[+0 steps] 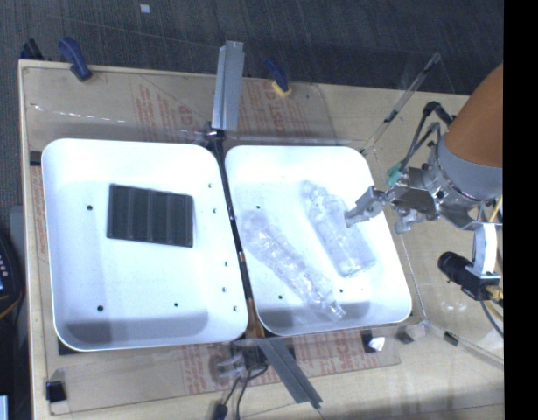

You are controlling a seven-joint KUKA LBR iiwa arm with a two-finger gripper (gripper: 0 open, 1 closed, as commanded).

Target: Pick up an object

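Observation:
Two clear plastic bottles lie in the right bin: a shorter one at centre right, and a longer one slanting toward the front. A dark ribbed rectangular pad lies flat in the left bin. My gripper hangs over the right bin's right rim, just right of the shorter bottle's upper end. It is open, its fingers are spread, and nothing is between them. The left fingertip is close to that bottle.
A metal bar stands at the back between the bins, and another at the front. Blue clamps grip the bench's back edge. Cables and a black fitting lie right of the right bin.

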